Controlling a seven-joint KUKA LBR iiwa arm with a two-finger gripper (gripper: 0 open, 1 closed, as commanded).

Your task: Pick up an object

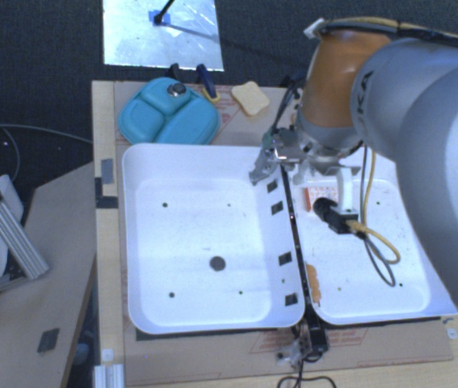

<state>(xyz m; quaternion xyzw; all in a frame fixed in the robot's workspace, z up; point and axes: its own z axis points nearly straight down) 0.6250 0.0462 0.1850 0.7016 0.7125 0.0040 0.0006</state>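
Observation:
My gripper [300, 170] hangs low over the back left corner of the right bin [406, 297], close to the divider between the two bins. A small white and red item [322, 192] lies right beneath it, partly hidden by the gripper body. Along the divider in the right bin, nearer the front, lies a slim orange-brown object [313, 282]. A small dark round disc [217, 263] rests on the floor of the left bin [144, 217]. Nothing I can make out is held.
A yellow cable [380, 253] loops from the wrist down over the right bin. Behind the left bin sit a blue lidded container [169, 113] and a tan sponge-like piece [250, 98]. An aluminium frame [2, 225] stands off the bench at left.

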